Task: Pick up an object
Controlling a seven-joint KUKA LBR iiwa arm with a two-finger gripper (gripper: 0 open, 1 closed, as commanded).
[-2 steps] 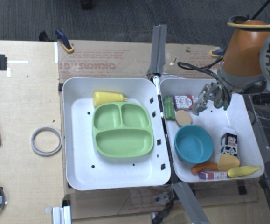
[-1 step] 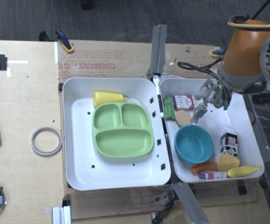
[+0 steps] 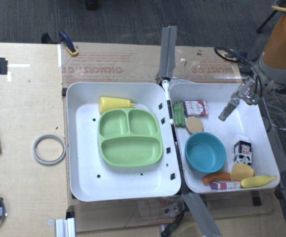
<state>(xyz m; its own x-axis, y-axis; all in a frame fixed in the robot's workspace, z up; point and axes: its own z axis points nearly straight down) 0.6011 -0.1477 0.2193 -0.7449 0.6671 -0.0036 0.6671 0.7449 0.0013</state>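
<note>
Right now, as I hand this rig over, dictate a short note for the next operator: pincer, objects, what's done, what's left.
Pincer: hovering over the upper part of the right bin, nothing between its fingers; open or shut can't be told from this view.
Right bin holds: blue bowl, red-and-white packet, green item, tan round piece, cow-print carton, carrot, banana, plus small pieces along the lower edge.
Left bin holds: green divided plate, yellow bottle.
Done: nothing picked.
Left: choose an object, descend, grasp, lift.
</note>
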